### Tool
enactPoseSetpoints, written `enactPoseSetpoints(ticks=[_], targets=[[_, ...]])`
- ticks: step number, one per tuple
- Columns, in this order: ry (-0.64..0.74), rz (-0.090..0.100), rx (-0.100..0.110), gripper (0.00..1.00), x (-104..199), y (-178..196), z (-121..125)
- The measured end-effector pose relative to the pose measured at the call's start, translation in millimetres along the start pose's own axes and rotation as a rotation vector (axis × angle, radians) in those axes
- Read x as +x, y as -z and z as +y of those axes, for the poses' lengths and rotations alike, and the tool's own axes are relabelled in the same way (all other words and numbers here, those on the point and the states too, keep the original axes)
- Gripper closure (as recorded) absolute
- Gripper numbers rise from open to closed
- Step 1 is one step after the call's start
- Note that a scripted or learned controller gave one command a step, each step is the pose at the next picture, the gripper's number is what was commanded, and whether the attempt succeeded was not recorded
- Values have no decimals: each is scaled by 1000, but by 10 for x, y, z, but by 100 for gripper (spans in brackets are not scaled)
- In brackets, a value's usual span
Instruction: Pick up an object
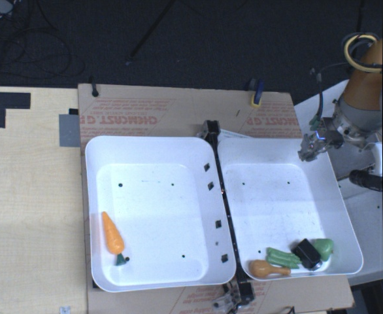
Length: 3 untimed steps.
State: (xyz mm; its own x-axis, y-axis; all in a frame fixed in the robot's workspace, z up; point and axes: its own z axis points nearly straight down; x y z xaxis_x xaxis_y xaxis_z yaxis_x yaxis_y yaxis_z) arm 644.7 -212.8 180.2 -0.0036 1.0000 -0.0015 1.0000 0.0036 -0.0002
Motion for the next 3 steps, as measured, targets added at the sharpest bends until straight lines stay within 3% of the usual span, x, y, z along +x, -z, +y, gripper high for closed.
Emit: enactPoseSetpoints(ticks=[1,2,3], targets=[[-6,-1,-5,100,-20,784,-148],[-5,1,2,100,-7,705,-170],[-7,0,-3,100,-22,1238,-438]])
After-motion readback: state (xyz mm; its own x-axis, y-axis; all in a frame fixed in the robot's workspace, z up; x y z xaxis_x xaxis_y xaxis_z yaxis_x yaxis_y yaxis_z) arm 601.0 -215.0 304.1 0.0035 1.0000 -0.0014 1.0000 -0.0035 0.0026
